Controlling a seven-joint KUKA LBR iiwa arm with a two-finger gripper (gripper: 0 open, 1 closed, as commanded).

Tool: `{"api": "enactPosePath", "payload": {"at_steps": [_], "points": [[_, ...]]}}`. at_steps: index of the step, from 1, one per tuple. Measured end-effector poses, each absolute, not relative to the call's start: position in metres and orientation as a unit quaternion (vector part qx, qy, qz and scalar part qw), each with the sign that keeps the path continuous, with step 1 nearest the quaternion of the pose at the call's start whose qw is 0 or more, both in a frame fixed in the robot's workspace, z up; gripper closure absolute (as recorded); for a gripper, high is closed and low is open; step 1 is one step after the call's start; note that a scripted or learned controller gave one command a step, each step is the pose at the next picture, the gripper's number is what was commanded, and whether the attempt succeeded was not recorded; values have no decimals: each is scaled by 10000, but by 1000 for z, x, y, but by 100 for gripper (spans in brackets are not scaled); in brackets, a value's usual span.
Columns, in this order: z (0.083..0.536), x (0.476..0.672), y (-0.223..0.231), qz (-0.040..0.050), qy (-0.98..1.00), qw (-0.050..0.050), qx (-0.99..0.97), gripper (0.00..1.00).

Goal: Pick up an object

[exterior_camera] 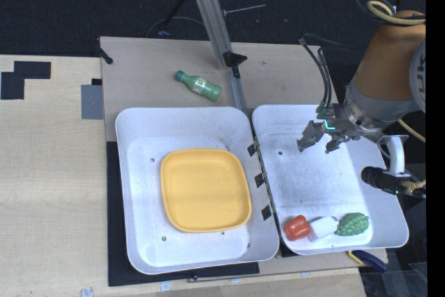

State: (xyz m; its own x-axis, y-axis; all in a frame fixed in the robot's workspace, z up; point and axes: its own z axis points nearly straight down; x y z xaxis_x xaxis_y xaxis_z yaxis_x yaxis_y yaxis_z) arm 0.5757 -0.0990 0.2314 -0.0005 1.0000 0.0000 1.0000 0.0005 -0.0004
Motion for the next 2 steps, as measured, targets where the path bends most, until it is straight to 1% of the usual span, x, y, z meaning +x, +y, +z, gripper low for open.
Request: {"api": "enactPosePath", "payload": {"at_steps": [1,2], "points": [[231,576,-99,2,-7073,2,-7069,0],[189,572,-99,14,-7074,16,-7068,0]]}}
